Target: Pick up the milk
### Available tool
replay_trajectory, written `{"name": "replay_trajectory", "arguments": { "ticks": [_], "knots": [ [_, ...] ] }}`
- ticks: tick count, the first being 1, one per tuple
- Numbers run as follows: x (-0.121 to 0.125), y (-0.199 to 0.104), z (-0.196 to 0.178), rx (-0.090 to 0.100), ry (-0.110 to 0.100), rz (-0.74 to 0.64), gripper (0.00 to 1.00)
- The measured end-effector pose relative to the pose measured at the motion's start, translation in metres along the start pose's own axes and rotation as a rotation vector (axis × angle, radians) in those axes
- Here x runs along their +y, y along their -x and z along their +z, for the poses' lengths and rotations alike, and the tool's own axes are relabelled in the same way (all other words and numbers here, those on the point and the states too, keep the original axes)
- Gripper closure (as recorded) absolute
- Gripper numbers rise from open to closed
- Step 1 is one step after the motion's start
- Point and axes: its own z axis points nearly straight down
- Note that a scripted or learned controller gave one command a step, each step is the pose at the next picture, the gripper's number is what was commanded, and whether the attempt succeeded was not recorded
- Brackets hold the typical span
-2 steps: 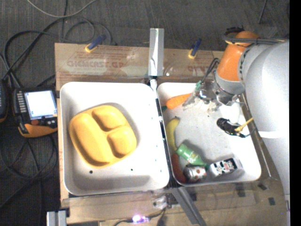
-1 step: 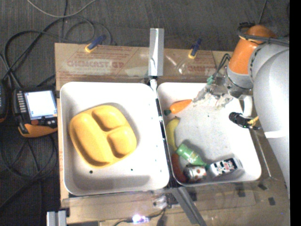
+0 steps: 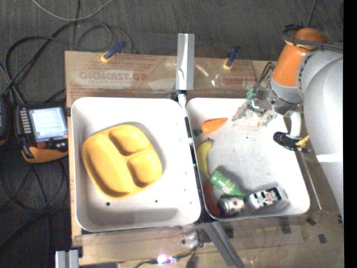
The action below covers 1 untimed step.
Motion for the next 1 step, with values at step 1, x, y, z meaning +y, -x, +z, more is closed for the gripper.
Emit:
{"name": "replay_trajectory", "arguments": {
  "ticks": [1],
  "knots": [
    [-0.0065, -0.0364, 0.0064, -0.004, 0.007, -0.373, 1.0]
  ]
}}
